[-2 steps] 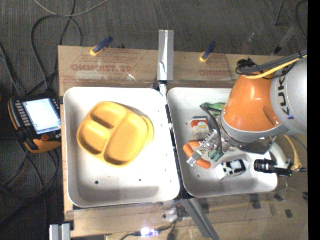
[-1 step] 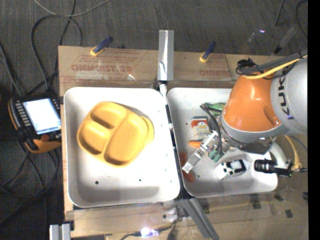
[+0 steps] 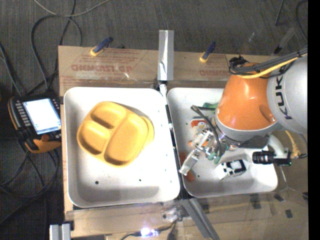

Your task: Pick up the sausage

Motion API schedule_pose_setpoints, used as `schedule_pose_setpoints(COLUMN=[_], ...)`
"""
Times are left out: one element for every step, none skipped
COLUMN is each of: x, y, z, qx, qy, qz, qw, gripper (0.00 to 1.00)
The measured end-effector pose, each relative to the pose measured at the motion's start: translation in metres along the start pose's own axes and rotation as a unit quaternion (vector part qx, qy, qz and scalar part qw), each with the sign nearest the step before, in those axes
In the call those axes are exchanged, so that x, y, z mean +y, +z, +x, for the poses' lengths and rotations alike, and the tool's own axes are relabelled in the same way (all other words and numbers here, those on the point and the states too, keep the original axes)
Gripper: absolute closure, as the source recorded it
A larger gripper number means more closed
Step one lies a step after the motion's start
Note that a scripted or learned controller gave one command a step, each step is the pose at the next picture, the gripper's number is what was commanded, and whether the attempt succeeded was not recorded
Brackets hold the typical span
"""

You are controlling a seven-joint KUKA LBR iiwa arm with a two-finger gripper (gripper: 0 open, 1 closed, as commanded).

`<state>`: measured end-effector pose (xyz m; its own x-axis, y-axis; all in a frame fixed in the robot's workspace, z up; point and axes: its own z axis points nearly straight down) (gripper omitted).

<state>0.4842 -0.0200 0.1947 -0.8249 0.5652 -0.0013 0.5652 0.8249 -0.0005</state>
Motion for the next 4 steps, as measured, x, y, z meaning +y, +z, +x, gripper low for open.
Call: schedule_pose_setpoints(x=[-0.026, 0.030, 0.002, -0.061], y=[0.012, 0.011, -0.068, 0.021], z=[-0.017, -0.106, -0.108, -0.060], qx=[0.002, 0.000, -0.001, 0.001], qy=[0.128, 0.126, 0.245, 0.207], qz=[0.000, -0.001, 0.001, 0.001], qw=[0.9918, 0.9921, 0.9695, 0.9783], gripper=[0.00, 0.00, 0.00, 0.00])
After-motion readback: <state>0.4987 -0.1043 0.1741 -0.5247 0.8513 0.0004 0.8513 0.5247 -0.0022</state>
